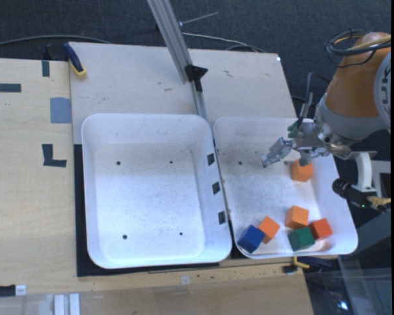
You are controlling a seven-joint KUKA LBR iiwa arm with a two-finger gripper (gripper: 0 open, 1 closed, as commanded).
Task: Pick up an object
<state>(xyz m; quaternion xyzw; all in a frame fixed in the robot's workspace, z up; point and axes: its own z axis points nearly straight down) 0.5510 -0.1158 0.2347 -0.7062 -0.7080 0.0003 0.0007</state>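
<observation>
My gripper [289,157] hangs over the upper right part of the right bin [249,131]. Its fingers look spread apart, one finger [274,156] pointing down-left with nothing between them. An orange block [302,172] lies just below the right side of the gripper, beside it rather than between the fingers. Along the bin's near edge lie a blue block [251,238], an orange block [269,228], another orange block [297,216], a green block [301,239] and a red-orange block [321,229].
The left bin [144,189] adjoins the right one, with a raised rim between them. A slanted metal rail [174,35] runs from the top of the view down to the bins' far edge.
</observation>
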